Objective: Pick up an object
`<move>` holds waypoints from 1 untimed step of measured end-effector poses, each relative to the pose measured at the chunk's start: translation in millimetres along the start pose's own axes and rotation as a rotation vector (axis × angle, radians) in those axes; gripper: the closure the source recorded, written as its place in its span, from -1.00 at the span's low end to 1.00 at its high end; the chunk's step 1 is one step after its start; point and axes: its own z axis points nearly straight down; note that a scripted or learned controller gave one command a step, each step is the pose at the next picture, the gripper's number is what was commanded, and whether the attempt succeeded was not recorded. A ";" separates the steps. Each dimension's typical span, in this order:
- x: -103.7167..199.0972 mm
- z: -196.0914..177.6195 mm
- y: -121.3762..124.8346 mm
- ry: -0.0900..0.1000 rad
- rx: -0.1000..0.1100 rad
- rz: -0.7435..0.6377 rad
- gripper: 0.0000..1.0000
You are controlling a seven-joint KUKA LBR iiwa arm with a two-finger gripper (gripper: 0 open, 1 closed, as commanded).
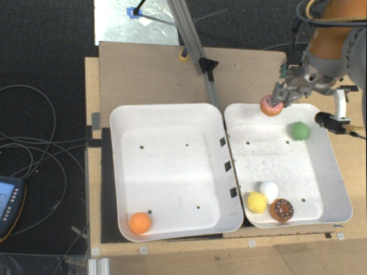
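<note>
A pink frosted doughnut is held between the gripper fingers, at the right bin's far rim.

the scene is evenly and brightly lit from above. the two shallow white plastic bins are nearly washed out, their floors showing little texture. shadows are soft and short, gathering along the bin walls. a pale glossy rectangular floor patch at the top glares. the picture is low in resolution and slightly soft, with edges of small things fuzzy. the dark carpeted floor at left stays dim.
</note>
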 end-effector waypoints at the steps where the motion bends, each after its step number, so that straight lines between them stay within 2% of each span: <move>1: -0.2 -27.1 1.5 0.000 0.003 0.001 1.00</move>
